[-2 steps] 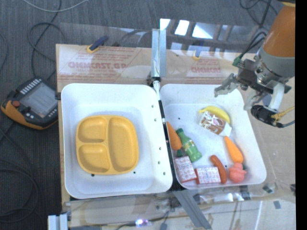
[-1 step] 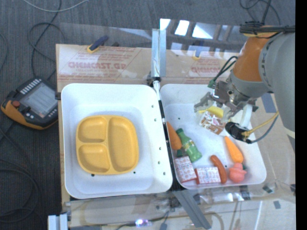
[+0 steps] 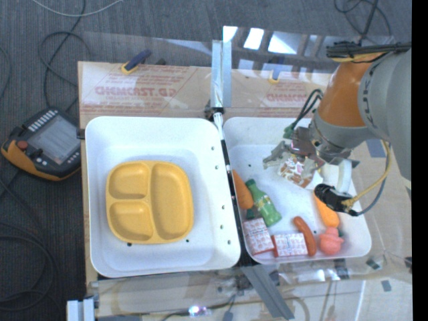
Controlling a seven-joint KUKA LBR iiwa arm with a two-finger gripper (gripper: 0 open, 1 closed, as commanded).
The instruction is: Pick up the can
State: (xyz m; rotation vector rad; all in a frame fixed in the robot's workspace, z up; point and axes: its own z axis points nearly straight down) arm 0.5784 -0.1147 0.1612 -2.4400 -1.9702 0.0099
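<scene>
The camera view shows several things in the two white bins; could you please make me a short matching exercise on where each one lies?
Things:
1. yellow plastic divided plate
2. green plastic bottle
3. pink rounded toy
4. red-and-white patterned can

Places:
A. right bin, near right corner
B. left bin, centre
C. right bin, beneath the claw
D. right bin, beside an orange carrot at the left wall

Pairs: 1-B, 2-D, 3-A, 4-C

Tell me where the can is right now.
The can lies in the right bin, in its upper middle, directly under the gripper. The green bottle lies below and to its left.
</scene>
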